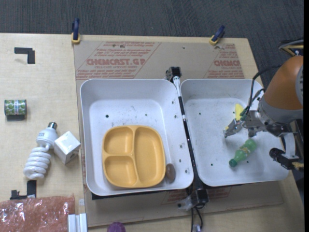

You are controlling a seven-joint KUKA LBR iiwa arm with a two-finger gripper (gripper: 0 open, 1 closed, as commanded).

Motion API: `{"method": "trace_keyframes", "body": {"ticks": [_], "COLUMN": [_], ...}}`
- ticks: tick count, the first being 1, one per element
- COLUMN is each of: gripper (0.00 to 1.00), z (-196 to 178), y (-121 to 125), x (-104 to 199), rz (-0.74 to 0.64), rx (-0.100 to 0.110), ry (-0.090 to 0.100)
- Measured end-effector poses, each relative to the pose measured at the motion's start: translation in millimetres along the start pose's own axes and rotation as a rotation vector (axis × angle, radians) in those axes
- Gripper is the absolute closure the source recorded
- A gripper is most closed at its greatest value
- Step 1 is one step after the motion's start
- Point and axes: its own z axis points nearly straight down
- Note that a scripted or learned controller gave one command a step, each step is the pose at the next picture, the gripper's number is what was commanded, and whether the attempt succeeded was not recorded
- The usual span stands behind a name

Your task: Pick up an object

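A green plastic bottle (243, 152) lies on its side in the right bin (212, 84), near the bin's right side. A small yellow object (238, 111) lies further back in the same bin. My gripper (232, 129) is low over the right bin, between the yellow object and the bottle, just up and left of the bottle. I see nothing held in it. In the left bin (125, 84) lie a yellow divided plate (134, 155) and a small brown object (170, 172) by the plate's right edge.
The grey arm with its orange band (286, 88) comes in over the right bin's right rim. Outside the bins, on the left of the bench, are a white spiral bulb (38, 154), a white cube (67, 147), a green can (15, 108) and a pink bag (34, 215).
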Motion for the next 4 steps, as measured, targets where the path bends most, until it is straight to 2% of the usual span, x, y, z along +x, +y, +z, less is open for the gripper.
{"method": "trace_keyframes", "body": {"ticks": [1, 2, 3, 4], "gripper": [0.00, 0.00, 1.00, 1.00], "z": [4.3, 5.0, -5.1, 4.6], "y": [81.1, 9.8, 10.7, 6.6], "x": [38.1, 75.3, 74.1, -13.8], "rz": [-0.003, 0.000, 0.003, -0.001], "rx": [-0.001, 0.000, -0.002, -0.002], "ry": [-0.001, 0.000, -0.001, -0.001]}}
